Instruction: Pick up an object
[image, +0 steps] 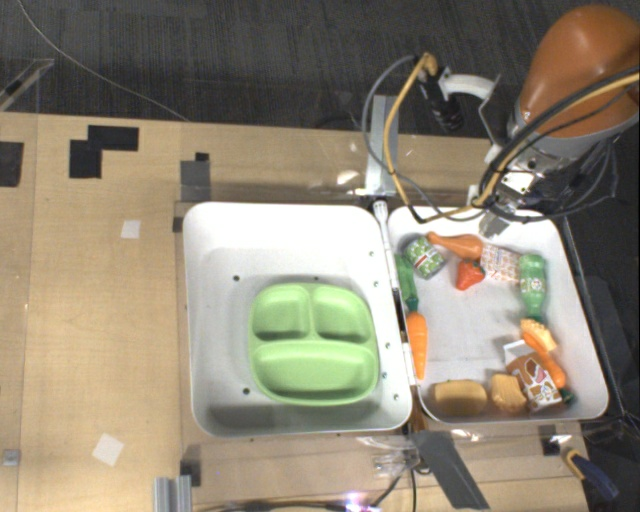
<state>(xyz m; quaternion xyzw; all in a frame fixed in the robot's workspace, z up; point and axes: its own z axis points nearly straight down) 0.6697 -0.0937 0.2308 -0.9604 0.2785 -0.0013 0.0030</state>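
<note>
Gripper (497, 222) hovers at right bin's (590, 345) far edge, above the chicken drumstick (456, 243) and red pepper (469, 275). Jaw state: cannot tell. Nothing seen held. Judgement: descend vertically, straddle one item, avoid crowding neighbours like the green bottle (533, 283).

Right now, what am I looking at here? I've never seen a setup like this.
You are looking down from a camera fixed above a workbench. The orange and grey shape at the top right is a robot arm, trailing cables; its job is to pick something up. Below it sit two shallow white bins. The left bin holds a green divided tray. The right bin holds toy food: a carrot, a green bottle, a drumstick, a bread roll and others. I cannot see the arm holding anything.
</note>
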